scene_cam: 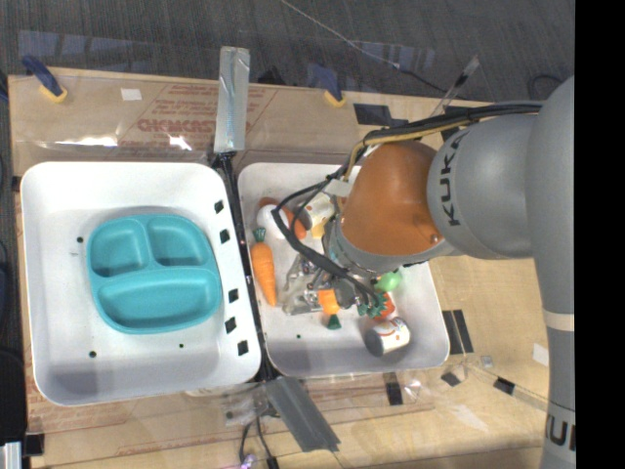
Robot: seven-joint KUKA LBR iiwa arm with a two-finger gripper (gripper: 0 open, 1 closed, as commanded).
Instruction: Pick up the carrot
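Now the carrot (pixel 264 273) lies by the right bin's (pixel 293 358) left wall — the end effector (pixel 311 291) hangs just beside it; its state I cannot tell.

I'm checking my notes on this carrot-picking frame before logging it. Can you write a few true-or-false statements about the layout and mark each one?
1. The carrot lies in the right bin. True.
2. The teal divided plate sits in the right bin. False: it is in the left bin.
3. The carrot lies near its bin's left wall. True.
4. The arm reaches over the left bin. False: it hangs over the right bin.
5. The tool is beside the carrot, to its right. True.
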